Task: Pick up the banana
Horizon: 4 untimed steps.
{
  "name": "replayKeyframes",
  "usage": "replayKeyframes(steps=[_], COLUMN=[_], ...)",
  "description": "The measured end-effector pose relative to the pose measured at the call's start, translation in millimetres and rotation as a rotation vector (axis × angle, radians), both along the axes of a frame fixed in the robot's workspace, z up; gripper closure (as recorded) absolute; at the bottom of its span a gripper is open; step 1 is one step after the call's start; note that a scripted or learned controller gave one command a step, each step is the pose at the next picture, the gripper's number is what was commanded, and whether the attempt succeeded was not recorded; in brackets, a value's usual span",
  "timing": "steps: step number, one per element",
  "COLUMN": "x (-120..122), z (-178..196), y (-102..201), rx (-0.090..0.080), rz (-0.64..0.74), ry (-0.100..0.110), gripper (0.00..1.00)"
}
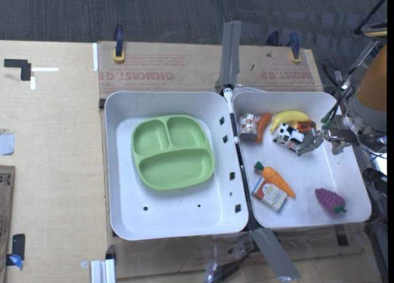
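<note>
The banana (291,117) lies in the right bin (354,171), toward its 12 o'clock wall, curved with its ends pointing down. Crowding it at 6 o'clock, touching or nearly so, is a black-and-white cow toy (284,133) with a red-and-black piece (304,129) just beside it. At the banana's 9 o'clock lie a small orange carrot (263,126) and a can (247,126), close together. The gripper (311,142) sits low in the same bin at the banana's 4 o'clock, right against the cow toy cluster; whether its fingers are released or clenched cannot be told, and nothing is seen between them. Farther toward 6 o'clock in that bin are a larger carrot (276,177) resting by a small carton (269,194), and purple grapes (330,200) near the 5 o'clock corner. The left bin (117,171) holds a green divided plate (173,151). Both bins sit on the desk (49,152).
</note>
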State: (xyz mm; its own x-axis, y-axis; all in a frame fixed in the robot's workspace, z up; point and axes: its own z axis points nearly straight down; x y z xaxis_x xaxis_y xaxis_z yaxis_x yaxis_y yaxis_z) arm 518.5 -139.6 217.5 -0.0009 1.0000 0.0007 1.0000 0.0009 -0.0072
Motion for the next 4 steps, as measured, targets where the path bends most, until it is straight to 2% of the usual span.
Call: replayKeyframes(steps=[1,2,3,4], x=[51.1,137.8,143.4,144.9], z=[-18.7,-104.1,-120.6,-112.3], y=[-19.7,-30.3,-16.0,-16.1], rx=[-0.001,-0.003,-0.007,-0.008], rz=[-0.059,-0.158,-0.15,-0.147], ry=[-0.001,-0.005,-0.016,-0.018], gripper=[0.0,0.0,0.0,1.0])
